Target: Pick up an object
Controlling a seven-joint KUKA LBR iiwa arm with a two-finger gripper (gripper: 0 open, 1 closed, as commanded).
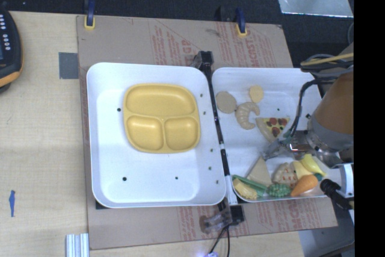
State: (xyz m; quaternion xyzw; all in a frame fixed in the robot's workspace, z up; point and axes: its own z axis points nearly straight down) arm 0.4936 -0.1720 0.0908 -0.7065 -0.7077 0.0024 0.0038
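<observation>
At far left on the bench, a dark handset (8, 45) with an orange edge, well apart from everything else. Next, the left bin (105, 183), holding a yellow tray (161, 116) of three compartments, nothing in them. Then the black hinge strip (215, 123) between the bins.

In the right bin (283, 76), toy food scattered: a round cookie (226, 102) nearest the divider, a smaller disc (256, 93) just beside it, a croissant (246, 115) below those, a pizza slice (272, 125) further right. Along the near edge, corn (243, 188), a cheese wedge (260, 171), broccoli (278, 191), a bread piece (284, 174), a carrot (304, 184) and something yellow (311, 163) (banana, perhaps), all crowded together and touching.

At right, the gripper (283, 147), low over the bin, pointing left. Cannot tell whether open or closed, nor see anything held.

Closest candidate, by this view: the pizza slice, just above and a little left of the tip, long axis running roughly left to right, point toward the croissant. The cheese wedge lies just below the tip, about as near. Likely still in the approach, nothing lifted yet. Risk with the lower cluster: nudging neighbours instead of seizing one piece.
</observation>
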